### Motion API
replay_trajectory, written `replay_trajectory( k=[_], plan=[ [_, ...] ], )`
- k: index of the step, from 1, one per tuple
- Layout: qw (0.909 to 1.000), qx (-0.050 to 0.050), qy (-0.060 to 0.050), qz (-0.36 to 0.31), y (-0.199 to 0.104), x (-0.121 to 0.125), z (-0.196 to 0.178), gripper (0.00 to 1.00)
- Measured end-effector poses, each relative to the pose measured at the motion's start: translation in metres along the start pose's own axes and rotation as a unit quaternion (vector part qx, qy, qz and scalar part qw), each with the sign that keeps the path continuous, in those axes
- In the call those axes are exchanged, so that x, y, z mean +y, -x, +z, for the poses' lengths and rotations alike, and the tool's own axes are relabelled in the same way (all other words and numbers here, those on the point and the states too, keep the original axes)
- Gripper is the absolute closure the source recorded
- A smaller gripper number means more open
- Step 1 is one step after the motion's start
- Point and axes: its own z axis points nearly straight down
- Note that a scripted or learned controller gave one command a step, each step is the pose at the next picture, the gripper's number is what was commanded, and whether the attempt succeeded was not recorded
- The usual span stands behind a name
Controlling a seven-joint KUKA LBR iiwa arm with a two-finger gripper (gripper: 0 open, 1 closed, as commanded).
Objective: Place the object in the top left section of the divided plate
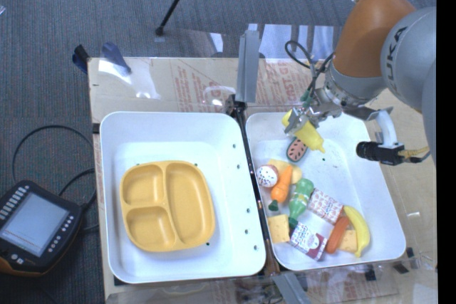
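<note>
One yellow plastic toy [312,137] is pinched in your end effector [308,119]; the yellow divided plate [167,205] lies far left.

Even, fairly bright overhead light fills the scene, and the two white bins [178,132] come out close to overexposed, with only soft, faint shadows under the toys. Glare streaks the clear plastic sheet [142,78] at the back of the tabletop [171,85]. Focus is moderate, slightly soft and grainy throughout, with the dark carpet [43,25] dim.
</note>
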Motion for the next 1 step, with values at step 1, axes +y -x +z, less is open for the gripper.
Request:
replay_trajectory(
  k=[1],
  plan=[
    [1.0000, 0.000, 0.000, 0.000, -0.0001, 0.0001, -0.0001, 0.00]
  ],
)
